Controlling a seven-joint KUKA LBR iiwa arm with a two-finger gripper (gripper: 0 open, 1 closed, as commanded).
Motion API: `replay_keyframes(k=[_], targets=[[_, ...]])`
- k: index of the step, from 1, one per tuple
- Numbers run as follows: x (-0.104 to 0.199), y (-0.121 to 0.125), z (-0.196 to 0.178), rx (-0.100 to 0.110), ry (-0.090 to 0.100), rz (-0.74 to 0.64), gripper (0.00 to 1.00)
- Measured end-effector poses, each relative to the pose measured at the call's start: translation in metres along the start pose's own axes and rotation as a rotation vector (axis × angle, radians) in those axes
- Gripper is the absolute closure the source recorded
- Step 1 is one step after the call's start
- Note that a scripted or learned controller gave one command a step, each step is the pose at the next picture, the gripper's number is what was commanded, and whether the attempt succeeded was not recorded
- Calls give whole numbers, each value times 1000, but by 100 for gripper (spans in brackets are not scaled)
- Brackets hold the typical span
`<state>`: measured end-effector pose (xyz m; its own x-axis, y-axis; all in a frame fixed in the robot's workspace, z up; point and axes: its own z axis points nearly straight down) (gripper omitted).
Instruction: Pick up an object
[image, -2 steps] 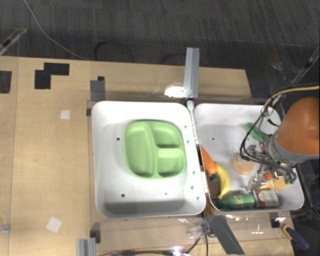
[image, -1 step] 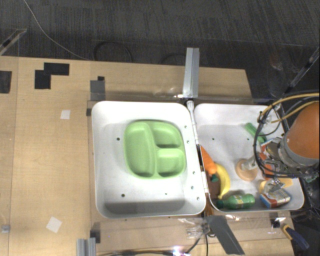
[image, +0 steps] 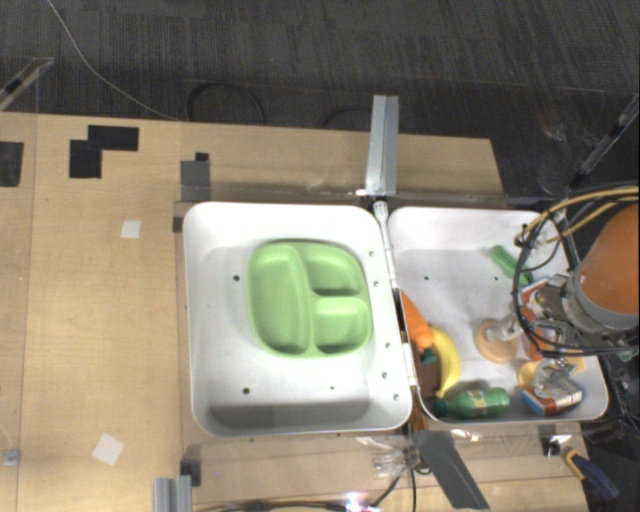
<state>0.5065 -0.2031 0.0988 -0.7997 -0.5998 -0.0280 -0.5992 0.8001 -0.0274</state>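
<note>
Hovering gripper (image: 556, 372) over right bin (image: 450, 245)

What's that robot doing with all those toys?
The robot arm is reaching in from the right over the right bin. That bin holds toy food: a banana, a carrot, a green bottle and a few other small things. Its tool hangs low over the near right corner, close to some of them, but I can't see it holding anything. The left bin has a green divided plate in it.
</note>
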Motion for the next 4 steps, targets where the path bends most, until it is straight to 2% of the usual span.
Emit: replay_keyframes(k=[2,3,4], targets=[[0,2,0,4,2,18,0],[-3,1,1,0,8,35,0],[-1,-2,1,-4,6,42,0]])
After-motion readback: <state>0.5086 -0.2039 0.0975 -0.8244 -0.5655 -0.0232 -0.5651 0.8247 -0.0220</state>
